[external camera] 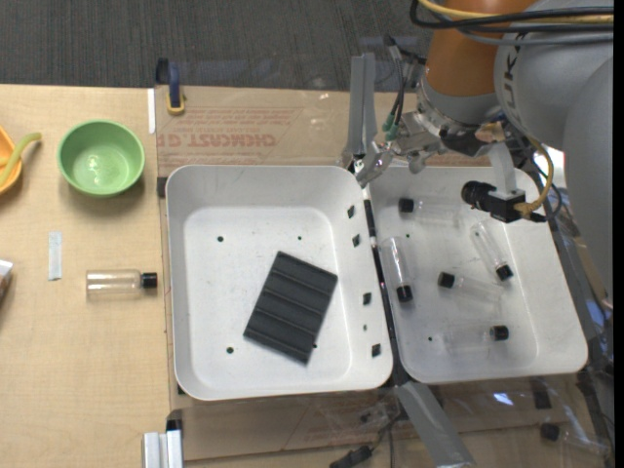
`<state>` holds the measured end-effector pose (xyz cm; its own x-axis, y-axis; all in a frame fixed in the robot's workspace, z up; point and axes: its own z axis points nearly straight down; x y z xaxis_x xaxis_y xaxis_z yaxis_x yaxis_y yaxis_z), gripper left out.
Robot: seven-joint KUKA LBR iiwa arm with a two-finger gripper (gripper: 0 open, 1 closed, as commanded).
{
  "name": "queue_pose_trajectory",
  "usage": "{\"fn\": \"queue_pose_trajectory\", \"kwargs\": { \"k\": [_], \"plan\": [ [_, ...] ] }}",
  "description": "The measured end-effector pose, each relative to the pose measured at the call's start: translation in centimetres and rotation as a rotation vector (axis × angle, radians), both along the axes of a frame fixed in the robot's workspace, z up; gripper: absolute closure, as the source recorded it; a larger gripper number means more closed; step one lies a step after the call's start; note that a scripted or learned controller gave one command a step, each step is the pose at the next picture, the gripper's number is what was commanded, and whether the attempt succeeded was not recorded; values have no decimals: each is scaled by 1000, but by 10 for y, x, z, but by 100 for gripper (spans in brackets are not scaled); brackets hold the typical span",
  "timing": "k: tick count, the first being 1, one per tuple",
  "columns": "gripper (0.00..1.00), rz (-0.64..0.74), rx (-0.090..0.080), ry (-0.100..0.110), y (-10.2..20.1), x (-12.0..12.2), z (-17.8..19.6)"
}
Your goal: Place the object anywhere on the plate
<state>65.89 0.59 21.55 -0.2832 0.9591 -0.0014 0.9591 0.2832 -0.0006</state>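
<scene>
Seen from above the bench: my gripper (pixel 378 160) hangs over the back rim where the two white bins meet, my grey arm (pixel 561 76) with its orange band (pixel 480 27) reaching in from the right. Whether my jaws are spread or pressed together cannot be told from this angle, and nothing can be seen between them.

The plate (pixel 291 307) — a dark, ridged rectangle — lies tilted on the floor of the left bin (pixel 195 261), nearer its front right corner, with nothing on it. The objects lie in the right bin (pixel 556 291), well apart from the plate: clear vials with black caps. One vial (pixel 395 263) lies just beside the bin's left wall, a second vial (pixel 487 247) lies towards the right, and a third vial (pixel 473 337) lies near the front wall. A black cap (pixel 447 281) sits between them, and a second black cap (pixel 406 205) sits near the back, just below my gripper.

On the wooden bench (pixel 78 378) to the left — a green bowl (pixel 101 157) and a clear bottle (pixel 119 281) lying on its side.
</scene>
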Motion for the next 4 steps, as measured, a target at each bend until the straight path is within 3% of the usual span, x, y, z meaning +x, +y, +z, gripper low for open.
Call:
{"fn": "queue_pose_trajectory", "kwargs": {
  "k": [4],
  "plan": [
    [0, 0, 0, 0, 0, 0, 0]
  ]
}}
